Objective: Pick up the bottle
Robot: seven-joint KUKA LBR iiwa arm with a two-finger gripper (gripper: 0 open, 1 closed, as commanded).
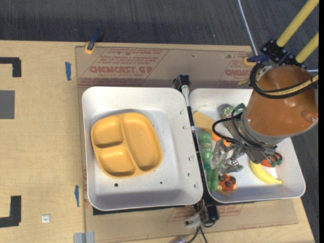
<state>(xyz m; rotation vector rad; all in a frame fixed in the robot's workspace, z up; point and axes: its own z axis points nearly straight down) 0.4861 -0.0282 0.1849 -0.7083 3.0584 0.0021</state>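
While reaching in from the right, hangs low over the right bin (296,186), arm (281,103) with its orange band above the wrist covering the middle of that bin; gripper (226,158) pointing down toward the bin's left side, metal fingers (221,156) just beside the green bottle (206,145), possibly touching it; cannot tell whether open or closed, nothing visibly held between them.

Lies lengthwise along the left wall of the right bin, that bottle, clear green, on its side; directly below it, more green and a small red and dark object (227,184) at the bin's near edge; farther right, a yellow banana (265,174) near the lower right corner; above the bottle, a tan wedge-shaped piece (203,119); next to that, a green and white item (230,110) partly hidden by the arm.

Sits in the left bin (101,100), a yellow divided plate (126,144) with three compartments, well apart from the bottle.

Rest side by side on a cardboard sheet (152,65) over the wooden worktop (35,135), both bins; blue tape marks (68,71) along the sheet's left edge.
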